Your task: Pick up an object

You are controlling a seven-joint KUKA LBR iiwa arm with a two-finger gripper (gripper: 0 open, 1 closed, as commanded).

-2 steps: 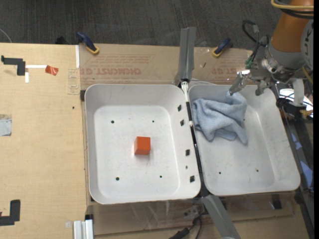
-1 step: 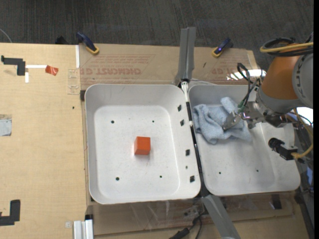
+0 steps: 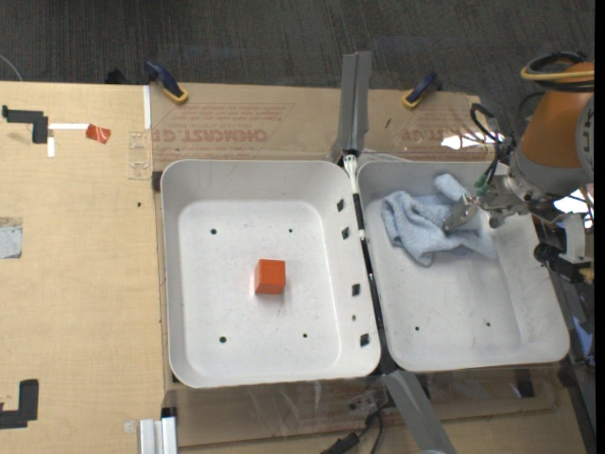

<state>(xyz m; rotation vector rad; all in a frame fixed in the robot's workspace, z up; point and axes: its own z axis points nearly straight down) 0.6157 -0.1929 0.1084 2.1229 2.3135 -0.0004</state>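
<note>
**Jaws at the crumpled cloth in the right bin**

A pale blue cloth (image 3: 427,225) — soft, crumpled, folded over itself — is seen in the upper part of the right bin (image 3: 492,339), a shallow white tray with rounded corners and a speckled floor. The gripper (image 3: 463,214) is placed at the cloth's right side, low against the fabric; whether the jaws are spread or closed cannot be told, since they are small and blurred against the folds, and no fabric can be made out between them. The grey arm with its orange band (image 3: 553,126) is seen entering over the bin's upper right rim.

The lower half of the right bin is left bare, so open room is offered below the cloth. The cloth's upper edge lies near the bin's back wall.

In the left bin (image 3: 194,253), of the same white, speckled make, a small orange-red block (image 3: 270,277) — cube-like, hard-edged — is set near the middle, well apart from every wall and from the gripper. The two bins are set side by side on the table (image 3: 66,253), whose surface is light wood.
</note>
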